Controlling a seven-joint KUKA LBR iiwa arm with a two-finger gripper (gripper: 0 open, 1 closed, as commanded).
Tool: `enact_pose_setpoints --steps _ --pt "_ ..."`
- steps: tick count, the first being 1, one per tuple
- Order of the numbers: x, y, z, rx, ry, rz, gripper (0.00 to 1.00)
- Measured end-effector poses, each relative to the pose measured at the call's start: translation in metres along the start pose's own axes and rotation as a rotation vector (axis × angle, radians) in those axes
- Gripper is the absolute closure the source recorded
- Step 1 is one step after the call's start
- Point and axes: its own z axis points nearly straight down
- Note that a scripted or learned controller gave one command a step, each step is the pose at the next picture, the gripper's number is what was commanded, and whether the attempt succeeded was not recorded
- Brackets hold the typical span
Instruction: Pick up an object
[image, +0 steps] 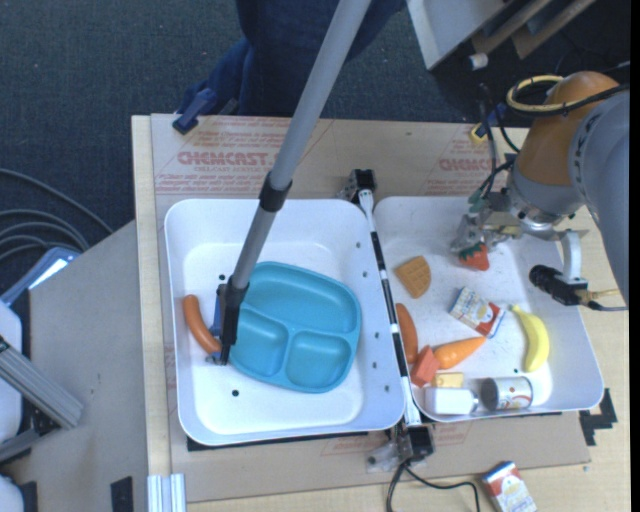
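My gripper (476, 238) is low over the back of the right bin (570, 395), directly above a small red object (478, 260) that shows just under it. Whether the red object is held cannot be made out. Also in this bin lie a tan toast piece (413, 275), a small white and red box (474, 310), a yellow banana (534, 338), an orange carrot (458, 351), a sausage (406, 333) along the left wall, a can (503, 393) on its side and a white block (451, 401).
The left bin (190, 400) holds a blue divided plate (296, 326) and an orange sausage (199, 324) by its left wall. A long grey pole (290, 150) slants down from the top, its black end (227, 320) at the plate's left edge. A small carton (504, 486) lies on the bench in front.
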Motion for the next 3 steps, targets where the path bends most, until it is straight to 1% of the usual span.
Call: enact_pose_setpoints --steps 1,2,3 --pt "0.005 -0.080 -0.126 0.001 0.002 0.003 1.00" --pt "0.079 -0.147 -0.089 0.005 0.003 0.002 1.00" --pt "0.174 -0.172 -0.090 0.006 0.004 0.002 1.00"
